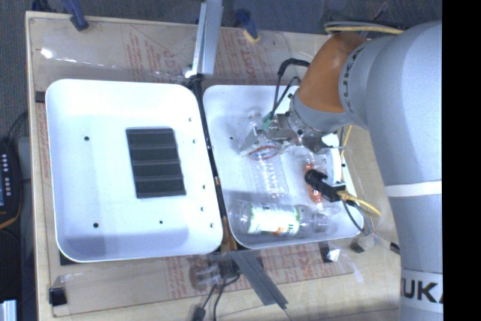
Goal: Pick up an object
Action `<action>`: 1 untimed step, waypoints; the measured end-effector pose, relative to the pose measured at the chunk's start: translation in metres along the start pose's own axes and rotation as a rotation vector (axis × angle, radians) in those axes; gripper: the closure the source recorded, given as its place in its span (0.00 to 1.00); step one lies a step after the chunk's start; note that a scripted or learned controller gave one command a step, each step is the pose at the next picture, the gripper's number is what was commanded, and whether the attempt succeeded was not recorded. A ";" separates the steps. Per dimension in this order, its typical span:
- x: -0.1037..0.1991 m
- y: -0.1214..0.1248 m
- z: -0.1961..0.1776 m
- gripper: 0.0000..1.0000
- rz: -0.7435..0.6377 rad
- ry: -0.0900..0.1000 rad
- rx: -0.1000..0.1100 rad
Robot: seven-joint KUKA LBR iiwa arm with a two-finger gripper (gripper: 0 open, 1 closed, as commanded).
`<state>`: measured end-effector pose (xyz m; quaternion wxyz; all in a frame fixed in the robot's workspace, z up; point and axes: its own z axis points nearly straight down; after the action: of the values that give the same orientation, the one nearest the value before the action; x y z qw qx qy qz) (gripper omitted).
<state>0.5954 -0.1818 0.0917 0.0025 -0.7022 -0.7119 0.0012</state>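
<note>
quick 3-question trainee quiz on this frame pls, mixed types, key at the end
1. True or false: the dark ribbed block lies in the right bin.
2. Which bin is the pincer over? A) left bin B) right bin C) neither
3. Fill in: the clear bottle with the green and white label lies on its ____ along the right bin's near wall.

Key:
1. False. It lies in the left bin.
2. B.
3. Side.
</note>
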 end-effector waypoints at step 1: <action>0.009 -0.029 -0.005 0.00 -0.016 -0.001 -0.001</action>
<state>0.5662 -0.1733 0.0973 0.0018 -0.6965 -0.7176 0.0010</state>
